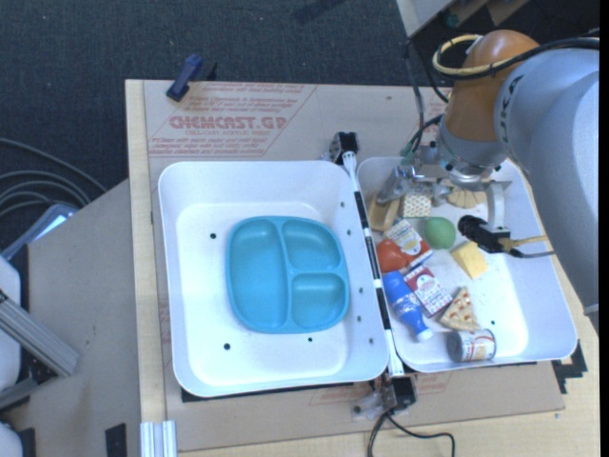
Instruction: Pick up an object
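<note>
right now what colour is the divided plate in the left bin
Light blue; the plate shows best in the camera view.

Board (228,122) under the bins, upper centre of the frame: red print "CHEMCAST GP" in large letters, with smaller red lines above and below it, too small to read. Small packets (430,289) in the right bin, centre right: printed labels, illegible.

Dark carpet floor (86,36), cables (38,174) at left, brown bench board (238,112).
</note>
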`<action>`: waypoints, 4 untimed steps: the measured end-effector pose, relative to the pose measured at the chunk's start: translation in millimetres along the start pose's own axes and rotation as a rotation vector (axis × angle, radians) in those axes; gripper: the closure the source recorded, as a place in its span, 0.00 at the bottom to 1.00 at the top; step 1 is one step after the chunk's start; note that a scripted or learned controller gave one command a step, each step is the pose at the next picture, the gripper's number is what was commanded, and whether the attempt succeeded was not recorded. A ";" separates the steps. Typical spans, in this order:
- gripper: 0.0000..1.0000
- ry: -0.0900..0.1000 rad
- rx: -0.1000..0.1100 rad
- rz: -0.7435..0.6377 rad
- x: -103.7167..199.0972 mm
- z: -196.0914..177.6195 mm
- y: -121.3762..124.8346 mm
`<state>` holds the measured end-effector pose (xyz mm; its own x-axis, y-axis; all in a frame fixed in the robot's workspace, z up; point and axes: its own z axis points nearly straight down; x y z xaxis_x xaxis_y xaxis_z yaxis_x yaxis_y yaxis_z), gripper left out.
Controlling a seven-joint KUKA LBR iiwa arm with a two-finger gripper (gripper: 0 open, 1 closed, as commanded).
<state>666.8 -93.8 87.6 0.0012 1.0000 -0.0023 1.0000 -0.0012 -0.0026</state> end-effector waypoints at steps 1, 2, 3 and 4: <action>0.00 0.000 0.000 0.000 0.0 0.0 0.0; 0.00 0.002 -0.008 0.000 0.4 -0.2 -6.0; 0.00 0.002 -0.001 -0.001 -0.2 0.6 -0.1; 0.00 0.002 -0.001 -0.001 -0.7 0.6 -0.1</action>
<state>666.8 -94.5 87.0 0.0001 1.0000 -0.0002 1.0000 -0.0001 -0.0017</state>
